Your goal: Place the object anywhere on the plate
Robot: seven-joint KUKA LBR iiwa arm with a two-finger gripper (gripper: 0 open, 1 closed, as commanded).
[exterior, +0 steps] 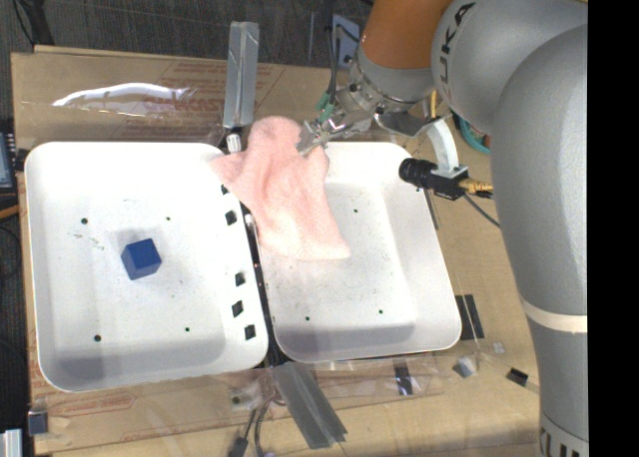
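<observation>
A pink cloth (pixel 290 191) hangs over the divide between the two bins, most of it above the right bin's (pixel 399 285) far left part. Its upper right corner is pinched between the fingers of my gripper (pixel 314 137), which is shut on it at the right bin's far edge. The cloth's lower end trails down onto the right bin's floor. A small blue cube (pixel 141 257) lies on the floor of the left bin (pixel 60 196), well away from the gripper.
The large grey arm (pixel 519 96) fills the right side and overhangs the right bin's far right corner. A grey metal bar (pixel 240 81) stands behind the bins. Black clips (pixel 240 285) line the divide between the bins.
</observation>
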